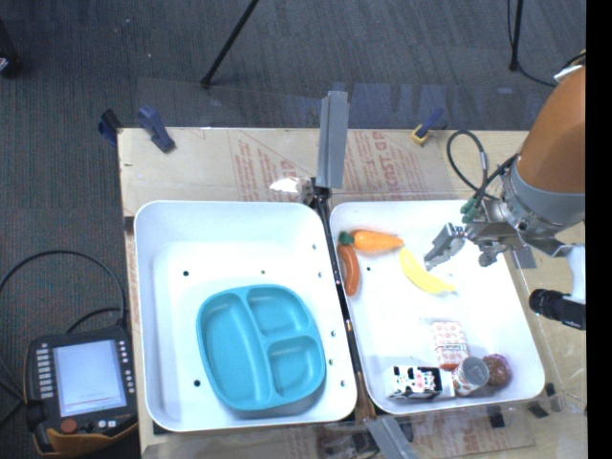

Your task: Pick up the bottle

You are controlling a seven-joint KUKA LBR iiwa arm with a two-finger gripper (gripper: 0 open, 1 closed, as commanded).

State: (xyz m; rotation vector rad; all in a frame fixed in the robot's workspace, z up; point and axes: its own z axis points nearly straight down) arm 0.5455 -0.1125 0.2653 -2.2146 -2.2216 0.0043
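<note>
The bottle (pixel 455 350) lies on its side near the front of the right bin (pixel 497 295); it has a red-and-white label and a grey cap pointing toward the front edge. My gripper (pixel 467 249) hangs over the back right part of that bin, above and beyond the bottle and just right of a banana. Its two fingers (pixel 444 246) stand apart with nothing between them. The grey arm with its orange band comes in from the right edge.
The right bin also holds a carrot (pixel 375 241), a sausage (pixel 349 270), a banana (pixel 424 273), a brown round item (pixel 496 371) and a black-and-white carton (pixel 417 382) beside the bottle. The left bin (pixel 163 247) holds a blue divided plate (pixel 260 346).
</note>
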